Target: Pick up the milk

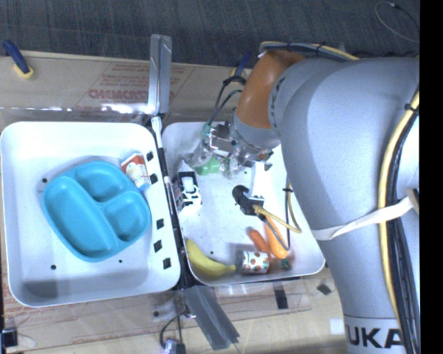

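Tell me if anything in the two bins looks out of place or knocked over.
One thing stands out: a small red and white carton in the left bin lies on its side, wedged between the blue divided plate and the bin wall. Nothing looks spilled or broken.

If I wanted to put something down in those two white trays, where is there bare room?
The left bin has bare floor along its near edge and left side, around the blue plate. In the right bin, a small bare patch lies mid-floor between the milk carton and the banana. The carrot and can crowd its near right corner.
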`<state>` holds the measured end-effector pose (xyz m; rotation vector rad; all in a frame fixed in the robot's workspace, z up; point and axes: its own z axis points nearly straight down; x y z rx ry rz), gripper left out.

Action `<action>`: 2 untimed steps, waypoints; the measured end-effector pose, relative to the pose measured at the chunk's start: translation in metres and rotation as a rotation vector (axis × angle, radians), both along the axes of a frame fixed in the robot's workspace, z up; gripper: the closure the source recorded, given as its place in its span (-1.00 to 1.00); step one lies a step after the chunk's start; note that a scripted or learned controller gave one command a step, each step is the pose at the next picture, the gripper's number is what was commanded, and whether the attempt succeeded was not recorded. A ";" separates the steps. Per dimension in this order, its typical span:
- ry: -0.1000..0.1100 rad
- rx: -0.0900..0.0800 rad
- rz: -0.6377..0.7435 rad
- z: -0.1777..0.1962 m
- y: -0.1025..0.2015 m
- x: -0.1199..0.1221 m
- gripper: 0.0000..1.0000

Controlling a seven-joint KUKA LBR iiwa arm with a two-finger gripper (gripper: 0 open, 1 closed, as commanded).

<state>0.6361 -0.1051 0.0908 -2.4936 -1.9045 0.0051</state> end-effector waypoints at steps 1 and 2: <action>-0.003 0.001 0.016 0.102 0.095 -0.009 -1.00; 0.000 0.000 0.146 0.100 0.064 -0.050 -1.00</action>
